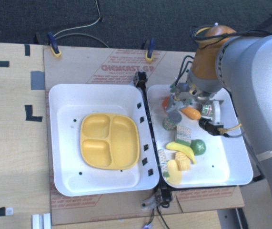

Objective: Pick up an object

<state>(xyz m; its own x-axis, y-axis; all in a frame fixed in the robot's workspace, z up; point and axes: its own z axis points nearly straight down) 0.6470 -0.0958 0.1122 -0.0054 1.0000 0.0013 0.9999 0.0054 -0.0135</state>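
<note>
arm: comes in from the right, orange band (211,56) above the wrist, hanging over the upper part of the right bin (231,168)
gripper (183,101): down low in the right bin's upper left area; cannot tell from here how it's set or whether it has anything
targets: all in the right bin. orange piece, carrot-like (190,112), just beside the gripper; grey can (171,120) just below it; small red item (165,102) to its left, partly hidden
lower cluster: banana (181,150), green round item (198,147) touching its right end, pale yellow pieces (176,168) below, toward the front wall
edges: can and red item sit close to the divider (147,123) between the bins; tight on that side
open room: right and lower-right floor of the right bin is bare white; widest free patch there
left bin (64,128): yellow divided plate (110,140) lies flat mid-bin, white floor showing all round it, well off every wall
surface: both bins on a cardboard sheet (107,66), clamped at its back edge by two clamps (149,51); wood benchtop (7,142) to the left with dark tape marks
room: dark carpet (126,8) behind the bench, a cable trailing across it
</note>
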